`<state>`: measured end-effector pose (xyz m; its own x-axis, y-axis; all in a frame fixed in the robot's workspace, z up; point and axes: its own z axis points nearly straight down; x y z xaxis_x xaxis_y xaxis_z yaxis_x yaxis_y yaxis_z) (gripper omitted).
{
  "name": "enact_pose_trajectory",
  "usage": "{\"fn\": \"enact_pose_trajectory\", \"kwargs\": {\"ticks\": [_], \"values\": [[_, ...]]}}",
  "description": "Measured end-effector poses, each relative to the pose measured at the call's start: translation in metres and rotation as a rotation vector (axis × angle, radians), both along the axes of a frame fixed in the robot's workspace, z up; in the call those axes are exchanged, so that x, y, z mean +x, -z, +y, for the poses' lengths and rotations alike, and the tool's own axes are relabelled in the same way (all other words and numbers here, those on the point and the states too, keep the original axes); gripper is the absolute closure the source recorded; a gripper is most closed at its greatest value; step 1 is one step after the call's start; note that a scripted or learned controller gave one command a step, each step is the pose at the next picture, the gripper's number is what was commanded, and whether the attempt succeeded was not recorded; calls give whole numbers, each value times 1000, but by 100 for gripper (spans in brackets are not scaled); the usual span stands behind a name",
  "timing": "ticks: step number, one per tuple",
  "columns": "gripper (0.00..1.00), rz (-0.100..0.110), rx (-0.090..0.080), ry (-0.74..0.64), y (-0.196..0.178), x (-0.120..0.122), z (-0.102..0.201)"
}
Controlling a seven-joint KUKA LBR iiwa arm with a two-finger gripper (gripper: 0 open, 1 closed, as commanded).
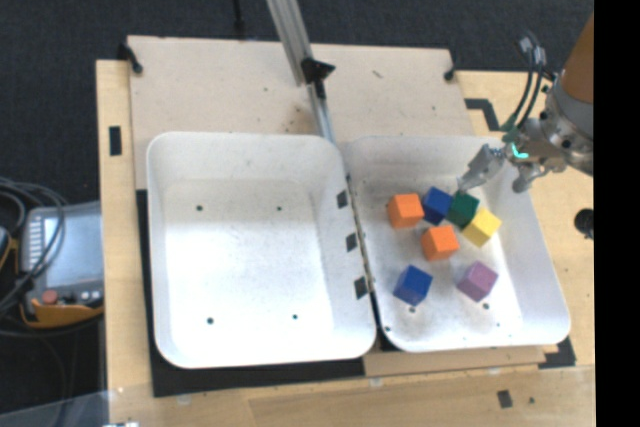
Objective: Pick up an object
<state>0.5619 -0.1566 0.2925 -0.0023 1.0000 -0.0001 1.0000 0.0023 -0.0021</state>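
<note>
Seven coloured cubes lie in the right bin (520,310), gathered toward its middle. An orange cube (405,209), a blue cube (436,204), a green cube (463,209) and a yellow cube (481,226) form a loose row, each touching or just beside the next. A second orange cube (440,241) sits just below them, with a second blue cube (412,284) and a purple cube (477,280) nearer the front rim, apart from each other. The left bin (250,245) stands beside it on the worktop (230,80), their rims meeting. The hand (503,171) hangs over the far right part of the right bin, its two fingers spread apart with nothing between them; the left finger (478,168) points down toward the green cube, just above it. A slanted aluminium rail (282,0) rises behind the bins
</note>
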Motion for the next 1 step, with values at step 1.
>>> {"fn": "enact_pose_trajectory", "kwargs": {"ticks": [1], "values": [[0, -4, 0, 1, -2, 1, 0]]}}
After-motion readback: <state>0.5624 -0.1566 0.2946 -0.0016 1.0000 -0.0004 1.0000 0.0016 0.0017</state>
